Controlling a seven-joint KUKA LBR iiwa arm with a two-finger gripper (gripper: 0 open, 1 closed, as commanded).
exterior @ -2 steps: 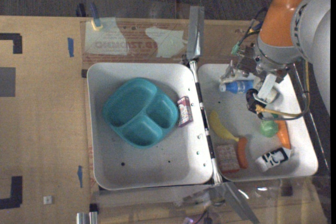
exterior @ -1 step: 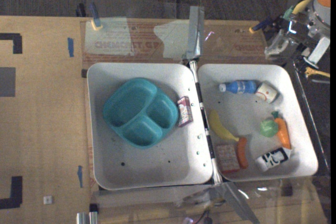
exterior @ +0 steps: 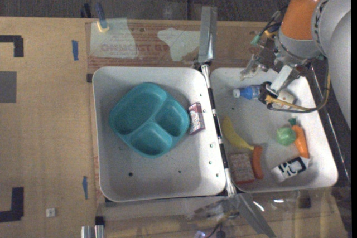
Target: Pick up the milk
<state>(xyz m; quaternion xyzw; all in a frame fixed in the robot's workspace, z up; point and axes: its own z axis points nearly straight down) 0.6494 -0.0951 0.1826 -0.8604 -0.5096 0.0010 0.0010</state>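
The milk (exterior: 291, 168) is a small white carton with black patches. It lies on its side in the near right corner of the right bin (exterior: 321, 120). My gripper (exterior: 263, 76) hangs over the far part of that bin, well behind the milk and close to a clear bottle with a blue cap (exterior: 248, 92). Nothing shows in its grasp. The grey arm with its orange band (exterior: 304, 3) comes in from the upper right.
The right bin also holds a banana (exterior: 236, 135), a green pepper (exterior: 285, 135), a carrot (exterior: 302, 141), an orange sausage (exterior: 257, 161) and a brown block (exterior: 242, 167). In the left bin (exterior: 111, 175) lie a teal divided plate (exterior: 148, 119) and a small pink box (exterior: 196, 118).
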